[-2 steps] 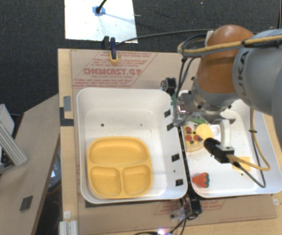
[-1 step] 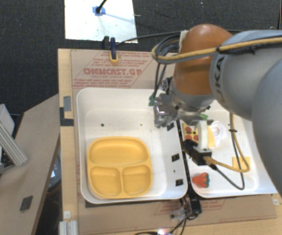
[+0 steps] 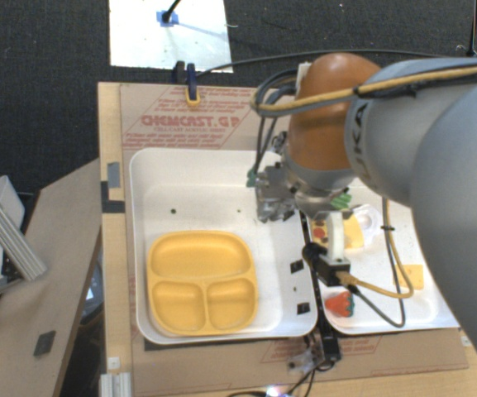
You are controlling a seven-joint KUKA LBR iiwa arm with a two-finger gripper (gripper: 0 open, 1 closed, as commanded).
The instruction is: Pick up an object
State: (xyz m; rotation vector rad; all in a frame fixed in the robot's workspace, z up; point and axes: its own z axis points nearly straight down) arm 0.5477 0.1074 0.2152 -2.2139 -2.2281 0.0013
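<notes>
Dark carpet-like flooring surrounds a bench topped with a brown cardboard sheet printed in red lettering, and a white paper square lies on the floor at the upper left of the frame. On the cardboard sit two shallow white bins side by side: the left bin fills the frame's centre-left, the right bin runs off beneath the arm.

From the overhead camera, the grey arm with its orange band sweeps in from the right and covers much of the right bin. Its gripper hangs over the upper right corner of the left bin, close to the divide between the bins; whether it is spread or closed I cannot tell, as the wrist hides it.

A yellow divided tray lies flat in the lower half of the left bin, well apart from the gripper. It looks like light, stiff moulded plastic, smooth and probably slippery; its raised rim or a partition ridge seems the only place two fingers could pinch. In the right bin, partly hidden, lie a red-and-green piece near the lower edge, a yellow block at the right, and a pale yellow item under cabling. These look small and light, likely easier to straddle, though the red piece seems rounded and could roll away.
</notes>
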